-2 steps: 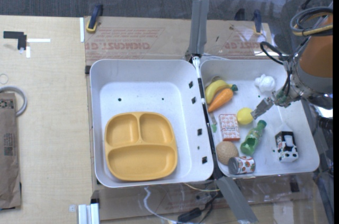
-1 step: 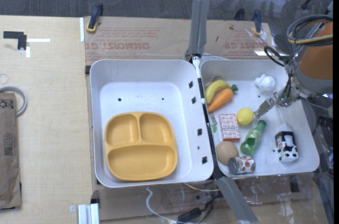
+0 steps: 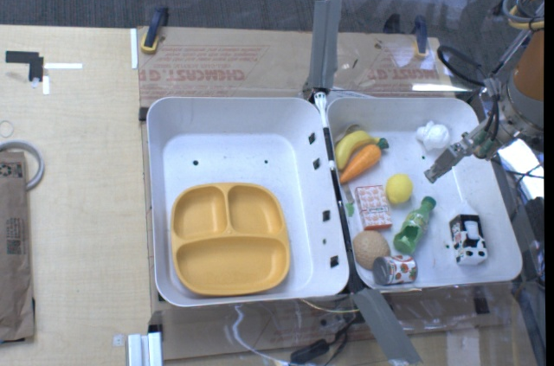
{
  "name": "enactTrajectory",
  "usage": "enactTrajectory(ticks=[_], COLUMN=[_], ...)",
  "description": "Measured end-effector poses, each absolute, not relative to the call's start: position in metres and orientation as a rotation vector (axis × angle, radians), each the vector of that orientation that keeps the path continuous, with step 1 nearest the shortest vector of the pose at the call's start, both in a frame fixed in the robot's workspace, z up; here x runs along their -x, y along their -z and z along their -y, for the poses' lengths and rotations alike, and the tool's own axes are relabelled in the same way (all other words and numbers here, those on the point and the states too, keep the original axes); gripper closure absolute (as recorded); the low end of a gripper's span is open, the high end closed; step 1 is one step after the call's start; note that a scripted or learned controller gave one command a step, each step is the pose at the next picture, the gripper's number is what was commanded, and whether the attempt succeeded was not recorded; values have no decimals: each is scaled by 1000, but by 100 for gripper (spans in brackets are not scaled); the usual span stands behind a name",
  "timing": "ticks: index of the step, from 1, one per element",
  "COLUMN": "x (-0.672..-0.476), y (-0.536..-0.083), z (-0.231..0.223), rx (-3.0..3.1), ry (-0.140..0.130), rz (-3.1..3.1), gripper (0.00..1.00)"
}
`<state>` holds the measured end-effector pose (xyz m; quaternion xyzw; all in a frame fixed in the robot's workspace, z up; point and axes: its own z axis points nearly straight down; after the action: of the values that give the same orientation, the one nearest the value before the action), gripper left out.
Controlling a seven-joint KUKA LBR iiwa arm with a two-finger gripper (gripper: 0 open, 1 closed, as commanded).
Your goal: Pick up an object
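Observation:
The right bin (image 3: 493, 183) holds several objects. A yellow banana (image 3: 350, 144) and an orange carrot (image 3: 361, 163) lie at its left. Close by are a lemon (image 3: 399, 189), a red and white box (image 3: 373, 207) and a green bottle (image 3: 415, 226). Along the front sit a brown round thing (image 3: 370, 247), a small can (image 3: 395, 270) and a black and white cow-patterned carton (image 3: 467, 239). A white crumpled thing (image 3: 433, 133) rests at the back. My gripper (image 3: 432, 173) reaches in from the right, slanting down-left. Its tip hangs between the white crumpled thing and the lemon, with nothing seen held.
The left bin (image 3: 164, 183) carries a yellow divided plate (image 3: 230, 237). A grey divider (image 3: 325, 44) stands between the bins at the back. Cables (image 3: 467, 66) hang near the arm at the right. A brown paper bag (image 3: 16, 243) lies on the bench at the far left.

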<state>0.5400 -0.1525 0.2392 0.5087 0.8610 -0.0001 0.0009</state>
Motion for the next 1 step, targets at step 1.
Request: enactTrajectory(ticks=[1], x=[-570], y=[-97], z=[139], rx=[-1463], ry=[-5], rz=[-2766], gripper=[0])
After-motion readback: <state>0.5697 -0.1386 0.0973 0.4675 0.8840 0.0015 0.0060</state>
